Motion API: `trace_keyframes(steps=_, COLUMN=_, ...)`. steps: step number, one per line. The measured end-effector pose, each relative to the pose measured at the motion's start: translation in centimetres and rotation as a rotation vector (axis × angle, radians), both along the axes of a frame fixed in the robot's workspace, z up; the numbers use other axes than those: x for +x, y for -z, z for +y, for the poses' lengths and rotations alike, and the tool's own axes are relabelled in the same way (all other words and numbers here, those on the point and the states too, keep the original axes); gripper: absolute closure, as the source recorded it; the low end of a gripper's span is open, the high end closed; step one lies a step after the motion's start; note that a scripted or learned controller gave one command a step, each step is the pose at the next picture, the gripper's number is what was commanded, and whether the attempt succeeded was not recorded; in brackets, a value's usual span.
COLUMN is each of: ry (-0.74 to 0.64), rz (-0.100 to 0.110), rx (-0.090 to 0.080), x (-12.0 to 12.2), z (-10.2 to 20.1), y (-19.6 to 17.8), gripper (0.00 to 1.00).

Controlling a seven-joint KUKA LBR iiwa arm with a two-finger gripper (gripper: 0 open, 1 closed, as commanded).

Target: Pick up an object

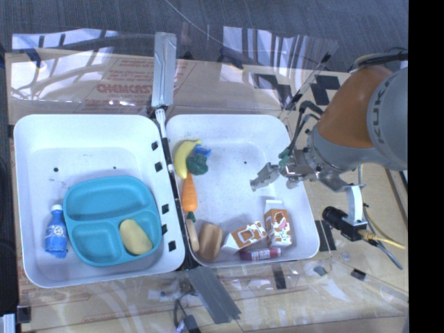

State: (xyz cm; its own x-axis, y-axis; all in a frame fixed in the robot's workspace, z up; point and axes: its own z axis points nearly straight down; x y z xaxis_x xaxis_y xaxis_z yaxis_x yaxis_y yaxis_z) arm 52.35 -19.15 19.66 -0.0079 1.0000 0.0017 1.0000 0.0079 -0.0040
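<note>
You see the gripper above the right bin, near its right edge; its fingers stand apart and hold nothing. The carrot lies along this bin's left edge.

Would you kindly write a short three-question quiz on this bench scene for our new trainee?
1. True or false: the yellow potato lies in the blue tray.
2. Which bin is the gripper above: A left, B right?
3. Fill in: the orange carrot lies just below the ____.

Key: 1 true; 2 B; 3 banana.
</note>
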Motion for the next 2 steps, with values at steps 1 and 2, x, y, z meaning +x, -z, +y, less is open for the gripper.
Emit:
trace_keyframes(steps=1, ry=0.030, rz=-0.010, rx=-0.003, x=-4.4, z=-1.7, y=6.9, gripper=0.00)
trace_keyframes(steps=2, ry=-0.016, rz=-0.048, rx=-0.023, x=-3.3, z=-2.4, y=8.6, gripper=0.00)
